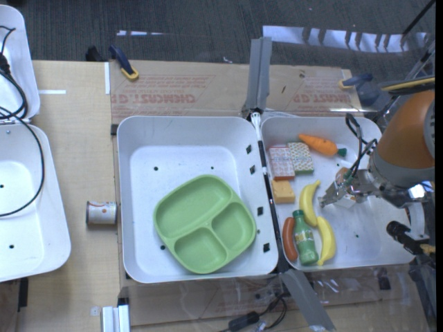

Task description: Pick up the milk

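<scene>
Cardboard is covering the bench under both bins. Left of the claw [331, 196] (grip unreadable from here), the milk [282, 162] is lying flat: likely a light, crushable carton, best pinched across its narrow sides.

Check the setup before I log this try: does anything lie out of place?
One thing: a small metal can lies on its side on the wooden bench, outside the left white bin. The rest sits in the bins.

Red lettering runs across the flattened cardboard sheet [208, 85] behind the bins, upside down from here; it looks like "CHEMCAST GP". The green bottle's label [306, 241] is too small to read.
</scene>
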You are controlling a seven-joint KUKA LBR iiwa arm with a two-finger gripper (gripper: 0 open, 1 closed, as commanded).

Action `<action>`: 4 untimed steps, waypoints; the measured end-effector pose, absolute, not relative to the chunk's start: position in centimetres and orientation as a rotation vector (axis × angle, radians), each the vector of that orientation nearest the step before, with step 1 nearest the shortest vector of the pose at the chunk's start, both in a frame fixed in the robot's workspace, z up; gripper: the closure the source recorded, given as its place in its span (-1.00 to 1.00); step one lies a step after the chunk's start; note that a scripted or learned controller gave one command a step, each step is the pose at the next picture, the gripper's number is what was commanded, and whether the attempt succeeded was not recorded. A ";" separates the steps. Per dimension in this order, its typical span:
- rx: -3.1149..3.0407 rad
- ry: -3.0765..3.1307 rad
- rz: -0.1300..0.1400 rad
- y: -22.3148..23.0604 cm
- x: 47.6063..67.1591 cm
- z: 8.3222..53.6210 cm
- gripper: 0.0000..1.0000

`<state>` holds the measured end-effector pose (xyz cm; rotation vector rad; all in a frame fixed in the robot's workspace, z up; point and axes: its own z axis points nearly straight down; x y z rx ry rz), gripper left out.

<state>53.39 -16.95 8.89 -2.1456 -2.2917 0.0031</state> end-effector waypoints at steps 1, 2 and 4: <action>-2.150 -2.284 0.006 -17.2 53.4 9.6 1.00; -2.150 -2.285 0.006 -17.2 53.4 9.6 -1.00; -2.152 -2.278 0.010 -17.3 53.3 10.1 -1.00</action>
